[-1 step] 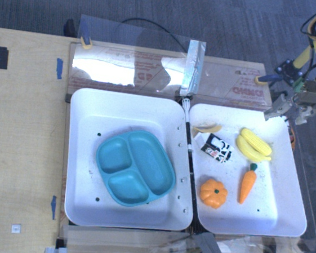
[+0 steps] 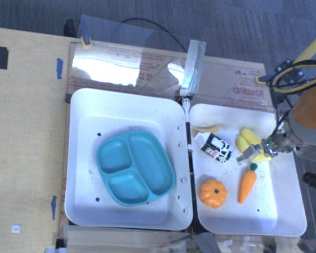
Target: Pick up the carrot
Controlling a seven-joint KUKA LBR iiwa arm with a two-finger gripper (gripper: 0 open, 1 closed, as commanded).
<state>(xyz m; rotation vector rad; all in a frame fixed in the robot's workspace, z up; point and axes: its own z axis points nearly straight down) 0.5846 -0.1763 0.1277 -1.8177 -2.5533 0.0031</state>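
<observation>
An orange carrot [image 2: 247,185] with a green top lies in the right bin [image 2: 283,222], pointing toward the front. My gripper [image 2: 255,151] hangs just above and behind the carrot's green end, over a yellow toy [image 2: 249,139]. Nothing shows between its fingers, and the carrot rests on the bin floor apart from them.
An orange pumpkin [image 2: 213,193] sits left of the carrot. A black-and-white card [image 2: 217,148] and a pale banana-like piece [image 2: 208,126] lie at the right bin's back left. The left bin [image 2: 85,115] holds a blue divided plate [image 2: 135,167].
</observation>
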